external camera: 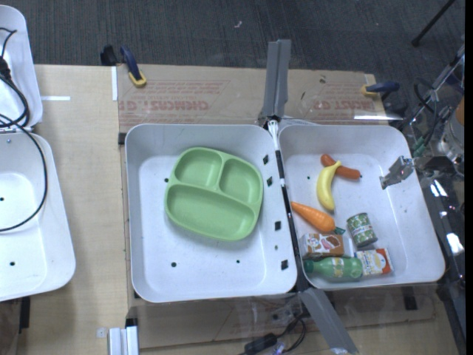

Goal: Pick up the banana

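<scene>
The yellow banana (326,186) lies in the right bin (414,235), in its upper middle, curved and roughly upright in the view. Its top end touches a small orange-red sausage-like piece (343,169). My gripper (397,172) hangs at the bin's right side, about a hand's width to the right of the banana and apart from it. Nothing shows in the gripper.
An orange carrot (313,215) lies just below the banana. A green can (361,229), two small cartons (323,244) (375,261) and a green bottle (334,268) crowd the bin's front. The left bin (148,257) holds a green divided plate (214,193).
</scene>
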Available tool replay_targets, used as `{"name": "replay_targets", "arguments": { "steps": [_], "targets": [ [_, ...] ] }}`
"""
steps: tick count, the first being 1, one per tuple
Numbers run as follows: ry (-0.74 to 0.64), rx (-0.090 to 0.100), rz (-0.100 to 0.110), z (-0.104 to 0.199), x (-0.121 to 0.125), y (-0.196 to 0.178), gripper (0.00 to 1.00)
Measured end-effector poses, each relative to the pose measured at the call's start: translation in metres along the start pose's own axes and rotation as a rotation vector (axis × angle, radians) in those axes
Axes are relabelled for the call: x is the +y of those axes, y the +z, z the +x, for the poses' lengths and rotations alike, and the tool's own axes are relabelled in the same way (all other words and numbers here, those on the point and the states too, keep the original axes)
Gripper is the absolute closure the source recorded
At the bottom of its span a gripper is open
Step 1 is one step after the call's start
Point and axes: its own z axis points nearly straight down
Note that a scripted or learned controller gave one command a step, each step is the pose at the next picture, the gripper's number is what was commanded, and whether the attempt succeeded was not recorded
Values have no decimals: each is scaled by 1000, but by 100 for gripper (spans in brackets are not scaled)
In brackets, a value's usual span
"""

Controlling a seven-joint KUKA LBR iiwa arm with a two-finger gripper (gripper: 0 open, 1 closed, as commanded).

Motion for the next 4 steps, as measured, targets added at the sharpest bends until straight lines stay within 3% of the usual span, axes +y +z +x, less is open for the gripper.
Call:
{"name": "replay_targets", "arguments": {
  "steps": [1,2,3,4],
  "targets": [
    [-101,-1,-2,59,20,110,0],
    [-204,-2,-3,116,49,110,0],
    [-201,-2,-2,115,49,102,100],
    [-101,-2,-3,165,88,9,100]
  ]
}}
